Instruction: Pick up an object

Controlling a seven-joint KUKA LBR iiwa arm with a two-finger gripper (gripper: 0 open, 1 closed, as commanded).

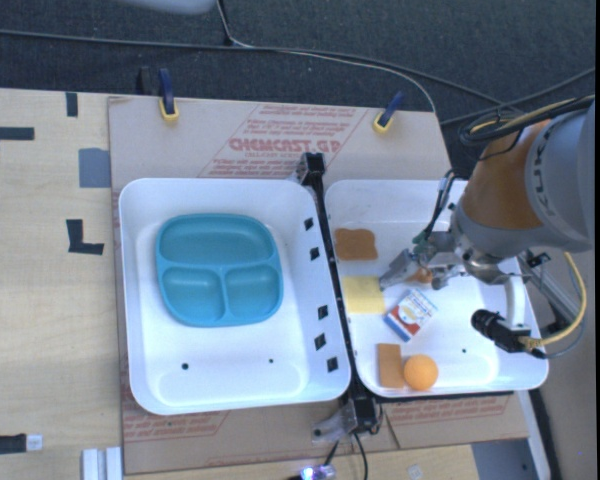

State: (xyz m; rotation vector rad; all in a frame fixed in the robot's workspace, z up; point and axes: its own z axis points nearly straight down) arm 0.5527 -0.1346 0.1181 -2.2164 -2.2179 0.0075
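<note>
While the gripper (408, 268) hangs open and empty, a yellow sponge (363, 294), small carton (411, 315) and brown block (356, 244) crowd it.

A pale wood-grain surface (40, 298), marked with dark tape pieces (80, 238), carries a brown cardboard sheet (280, 138) printed in red lettering and held at its far edge by two yellow-and-blue clamps (166, 96). Beyond lies dark grey carpeted floor (400, 18), crossed by a black cable (310, 56). Lighting is even and bright.
</note>
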